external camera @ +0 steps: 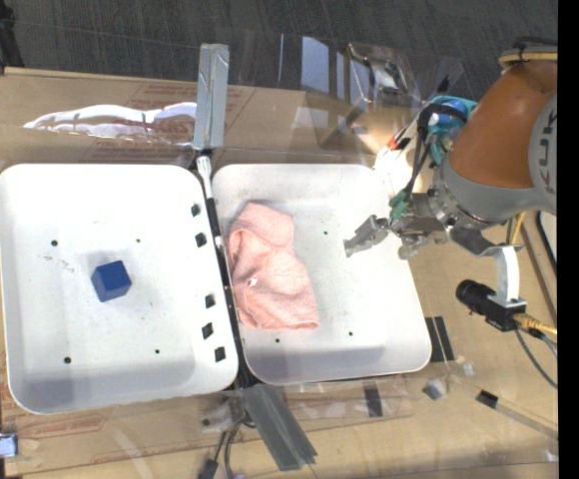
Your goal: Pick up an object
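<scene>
A crumpled pink cloth (pixel 270 267) lies in the left half of the right bin (pixel 369 342), close to the divider. A small blue cube (pixel 111 279) sits on the floor of the left bin (pixel 30 367). My gripper (pixel 387 241) hangs over the right side of the right bin, to the right of the cloth and apart from it. It stands open, with nothing between its fingers (pixel 365 236). The grey arm with its orange band (pixel 504 133) comes in from the right.
The two white bins stand side by side on a brown bench, joined by a strip with black clips (pixel 210 267). A crinkled plastic sheet (pixel 120 123) lies behind the left bin. Bare bin floor lies between the cloth and the gripper.
</scene>
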`<state>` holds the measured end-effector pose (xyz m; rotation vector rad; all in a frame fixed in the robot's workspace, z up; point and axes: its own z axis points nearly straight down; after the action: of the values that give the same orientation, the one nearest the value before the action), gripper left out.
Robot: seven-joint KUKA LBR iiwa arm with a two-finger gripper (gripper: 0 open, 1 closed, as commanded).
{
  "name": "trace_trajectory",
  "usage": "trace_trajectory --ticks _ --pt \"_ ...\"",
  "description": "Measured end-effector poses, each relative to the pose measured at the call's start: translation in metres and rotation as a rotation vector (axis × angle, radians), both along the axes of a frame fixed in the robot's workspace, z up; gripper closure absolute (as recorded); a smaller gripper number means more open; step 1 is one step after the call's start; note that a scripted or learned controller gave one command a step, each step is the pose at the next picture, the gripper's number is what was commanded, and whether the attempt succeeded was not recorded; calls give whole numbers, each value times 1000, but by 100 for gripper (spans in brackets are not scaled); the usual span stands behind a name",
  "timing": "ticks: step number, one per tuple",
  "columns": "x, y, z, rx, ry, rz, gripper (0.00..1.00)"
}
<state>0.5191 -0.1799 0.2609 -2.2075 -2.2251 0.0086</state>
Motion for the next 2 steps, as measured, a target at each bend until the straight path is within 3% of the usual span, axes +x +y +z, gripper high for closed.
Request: trace_trajectory --ticks 1,2 --pt "-19 70 -162 2 1 68 0" --pt "-1 86 -171 1 -6 274 0"
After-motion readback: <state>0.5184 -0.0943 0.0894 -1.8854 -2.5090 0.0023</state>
